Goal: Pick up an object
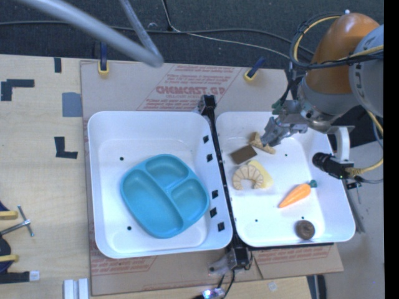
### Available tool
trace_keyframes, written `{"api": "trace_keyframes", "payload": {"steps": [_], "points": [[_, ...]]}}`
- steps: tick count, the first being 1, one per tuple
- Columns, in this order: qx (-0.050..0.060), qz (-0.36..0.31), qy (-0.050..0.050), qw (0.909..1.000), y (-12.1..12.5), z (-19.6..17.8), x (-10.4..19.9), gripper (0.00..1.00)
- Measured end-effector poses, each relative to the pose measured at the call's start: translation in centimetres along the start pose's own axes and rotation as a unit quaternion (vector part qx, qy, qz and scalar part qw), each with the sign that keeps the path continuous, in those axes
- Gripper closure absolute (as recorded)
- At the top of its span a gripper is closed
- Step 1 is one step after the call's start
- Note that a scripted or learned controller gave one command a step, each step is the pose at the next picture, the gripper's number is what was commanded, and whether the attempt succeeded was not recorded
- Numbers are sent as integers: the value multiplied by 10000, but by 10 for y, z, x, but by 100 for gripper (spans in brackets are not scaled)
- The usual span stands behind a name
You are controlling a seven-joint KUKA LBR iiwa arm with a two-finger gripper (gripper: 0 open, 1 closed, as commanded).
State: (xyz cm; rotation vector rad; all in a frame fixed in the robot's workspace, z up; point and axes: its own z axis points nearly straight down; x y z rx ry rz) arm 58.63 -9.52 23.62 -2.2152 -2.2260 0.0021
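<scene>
Red print on the cardboard sheet (187,86) under the bins reads "CHEMCAST", with smaller lines above and below it too blurred to read. Sheet lies on a pale wood tabletop (37,167) with black tape marks.

Right bin (330,229), shallow white plastic: small tan object (260,141) at the gripper tip, shape hard to make out, possibly a pastry or bread piece. Gripper (269,139) reaches in from the right and sits right on or over this tan piece; cannot tell whether it is released or clenched, and no clear grasp is visible.

Just below-left of it, a flat brown rectangular block (244,154), matte. Below that, a croissant (251,175), pale beige, curved and ridged. Orange carrot (295,194) with a green tip, smooth, lying tilted right of the croissant. Small round brown disc (305,229) near the bin's front corner, well apart from the rest.

Left bin (106,129): blue divided plate (163,194), three compartments, glossy plastic, rounded corners.

Arm (349,48) grey with an orange band.
</scene>
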Motion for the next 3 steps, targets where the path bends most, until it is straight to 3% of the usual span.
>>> {"api": "trace_keyframes", "payload": {"steps": [1,3], "points": [[0,-3,2,10000,2,0,61,100],[0,1,-1,10000,12,4,153,100]]}}
